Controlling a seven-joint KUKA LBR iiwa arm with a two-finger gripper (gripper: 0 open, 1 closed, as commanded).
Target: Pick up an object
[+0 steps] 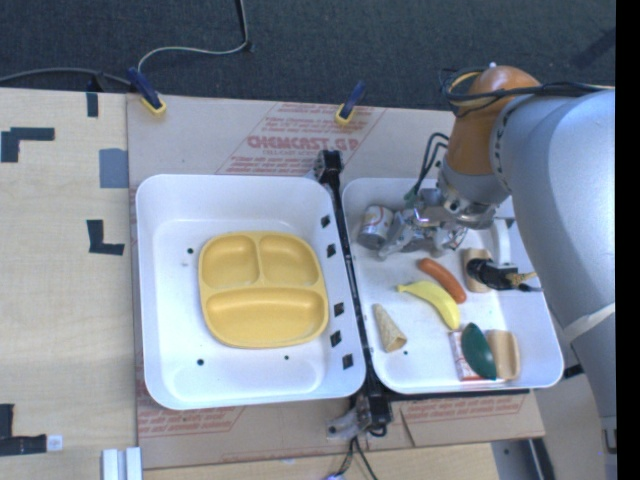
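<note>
End effector (385,236) over right bin (535,313) — banana (435,301) nearby

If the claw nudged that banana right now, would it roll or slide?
The banana lies flat on its curved side, so it would probably pivot or slide, not roll. Its smooth skin looks slippery. The sausage lies close, so it might get bumped.

A dark carpeted floor (350,18) runs along the bench's far edge, with a thin cable (215,43) looping across it. The bench (60,318) is pale wood marked with dark tape pieces (25,140) near its left edge. A printed cardboard sheet (300,138) lies on it, held at the far edge by two yellow-and-blue clamps (148,92).
</note>
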